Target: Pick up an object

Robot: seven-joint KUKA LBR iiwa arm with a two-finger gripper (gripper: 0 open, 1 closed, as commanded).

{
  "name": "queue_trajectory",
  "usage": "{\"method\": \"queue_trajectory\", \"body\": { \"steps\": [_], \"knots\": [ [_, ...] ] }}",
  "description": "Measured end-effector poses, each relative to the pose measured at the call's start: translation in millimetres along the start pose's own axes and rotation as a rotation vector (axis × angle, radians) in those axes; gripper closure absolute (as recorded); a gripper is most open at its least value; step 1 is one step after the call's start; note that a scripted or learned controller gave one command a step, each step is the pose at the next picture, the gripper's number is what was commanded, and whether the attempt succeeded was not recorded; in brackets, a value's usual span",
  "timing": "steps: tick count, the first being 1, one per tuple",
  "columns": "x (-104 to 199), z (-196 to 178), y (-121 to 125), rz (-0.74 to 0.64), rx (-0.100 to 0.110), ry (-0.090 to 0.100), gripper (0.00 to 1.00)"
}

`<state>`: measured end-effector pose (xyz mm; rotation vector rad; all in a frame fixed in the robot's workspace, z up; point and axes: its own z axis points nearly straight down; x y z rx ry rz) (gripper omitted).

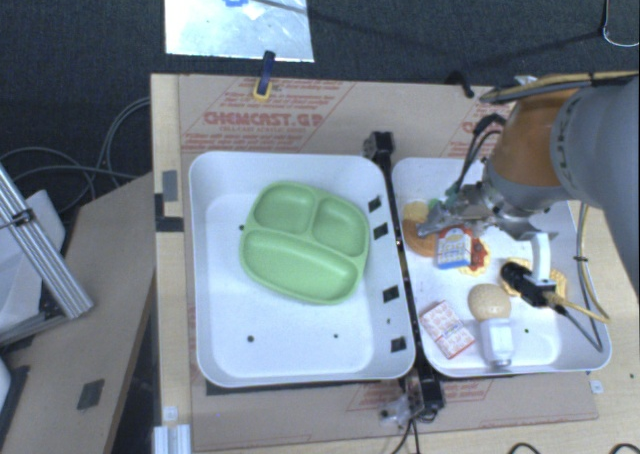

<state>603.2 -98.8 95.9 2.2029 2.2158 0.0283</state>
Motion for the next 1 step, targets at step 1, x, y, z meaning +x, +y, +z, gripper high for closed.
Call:
{"method": "queue_trajectory", "body": {
  "steps": [1],
  "knots": [
    [-3.0, -9.2, 0.0, 0.004, -0.004, -0.007, 1.00]
  ]
}}
